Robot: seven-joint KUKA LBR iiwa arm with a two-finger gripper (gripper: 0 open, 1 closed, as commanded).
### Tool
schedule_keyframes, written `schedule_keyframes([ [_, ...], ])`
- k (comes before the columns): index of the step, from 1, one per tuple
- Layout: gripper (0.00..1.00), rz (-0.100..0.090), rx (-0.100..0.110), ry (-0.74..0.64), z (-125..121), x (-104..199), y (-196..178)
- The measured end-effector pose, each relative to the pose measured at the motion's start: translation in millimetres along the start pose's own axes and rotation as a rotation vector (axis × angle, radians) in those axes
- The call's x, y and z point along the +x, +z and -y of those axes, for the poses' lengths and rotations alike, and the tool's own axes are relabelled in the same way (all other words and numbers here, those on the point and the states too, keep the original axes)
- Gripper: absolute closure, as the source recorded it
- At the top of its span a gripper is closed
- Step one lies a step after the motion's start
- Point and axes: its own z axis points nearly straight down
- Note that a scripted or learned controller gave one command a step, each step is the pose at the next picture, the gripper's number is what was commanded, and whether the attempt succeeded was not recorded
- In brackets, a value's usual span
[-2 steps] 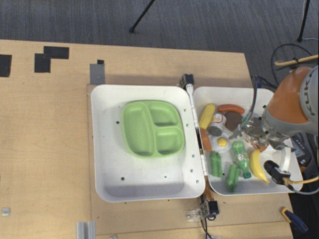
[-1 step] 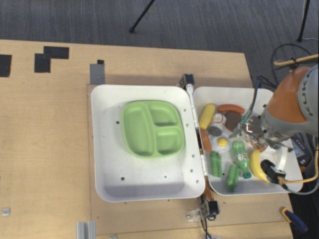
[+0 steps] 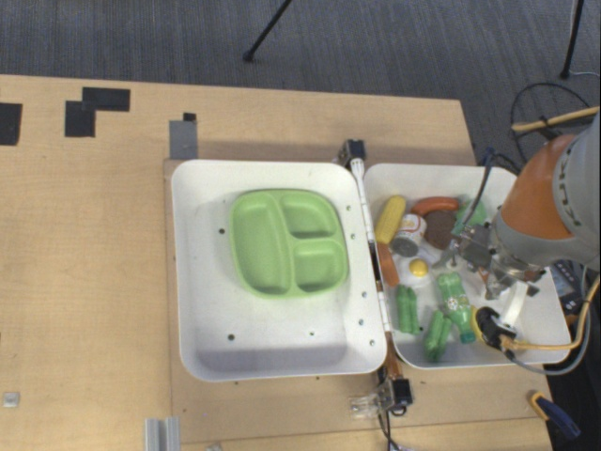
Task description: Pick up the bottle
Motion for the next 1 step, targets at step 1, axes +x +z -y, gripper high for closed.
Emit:
schedule_keyframes([
  [1, 1.0, -0.001, -0.001, -0.004, -0.7, 1.0, -10.3],
])
